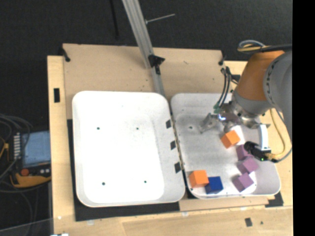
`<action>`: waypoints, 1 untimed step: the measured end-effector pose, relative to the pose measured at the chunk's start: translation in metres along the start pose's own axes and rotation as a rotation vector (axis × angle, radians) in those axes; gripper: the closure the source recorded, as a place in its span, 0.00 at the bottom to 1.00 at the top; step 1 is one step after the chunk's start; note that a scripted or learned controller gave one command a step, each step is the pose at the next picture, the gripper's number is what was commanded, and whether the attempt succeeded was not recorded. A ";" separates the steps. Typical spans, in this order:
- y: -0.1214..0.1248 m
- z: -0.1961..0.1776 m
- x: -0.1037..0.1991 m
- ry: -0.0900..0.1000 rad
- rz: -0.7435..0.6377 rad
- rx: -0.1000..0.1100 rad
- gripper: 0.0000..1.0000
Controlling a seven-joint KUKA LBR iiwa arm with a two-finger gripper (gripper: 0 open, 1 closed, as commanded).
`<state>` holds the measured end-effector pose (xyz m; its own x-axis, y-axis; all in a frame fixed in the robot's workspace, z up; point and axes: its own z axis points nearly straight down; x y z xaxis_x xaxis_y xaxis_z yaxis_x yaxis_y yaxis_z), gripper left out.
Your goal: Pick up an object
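White plastic all over, so going left to right: the left bin has nothing but a few dark specks on its floor, probably just the drop-off side. All the blocks are in the right bin, mostly crowded toward its right edge and near corner, which looks like wherever they happened to tumble rather than any neat layout.

Along the near edge there's an orange block touching a blue block, then three purple blocks stacked up the right edge. A second orange cube sits higher up, just beside the wrist.

The gripper is down low over the bin's middle, toward the far edge. Can't tell if the fingers are apart or together, it's too small and blurry. Nothing visible between them anyway. My guess is the orange cube is the target, and it lies just right of and nearer than the fingertips, not under them.
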<state>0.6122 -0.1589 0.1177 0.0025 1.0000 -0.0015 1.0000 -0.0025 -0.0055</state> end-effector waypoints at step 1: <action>0.000 0.021 -0.002 -0.002 0.002 -0.005 0.00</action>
<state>0.6125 -0.1605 0.0967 0.0045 1.0000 -0.0031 1.0000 -0.0045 -0.0002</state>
